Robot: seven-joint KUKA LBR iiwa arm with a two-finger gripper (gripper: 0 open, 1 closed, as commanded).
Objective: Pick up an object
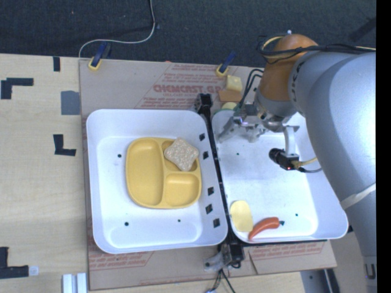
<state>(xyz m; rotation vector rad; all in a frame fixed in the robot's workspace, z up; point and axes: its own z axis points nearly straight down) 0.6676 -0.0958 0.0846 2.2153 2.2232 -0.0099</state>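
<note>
My jaws (244,124), whose state I cannot tell, hover at the right bin's (317,224) far edge, well apart from the sausage (264,227) near its front, probably light, slick, best gripped across its middle.

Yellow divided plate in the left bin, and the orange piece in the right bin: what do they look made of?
The yellow divided plate looks like moulded plastic: uniform matte colour, rounded compartment ridges. The orange piece looks like smooth plastic or rubber toy food, perhaps a sausage or carrot; it has a slight sheen, though too small to be sure. Both white bins look like thin, smooth plastic.
</note>
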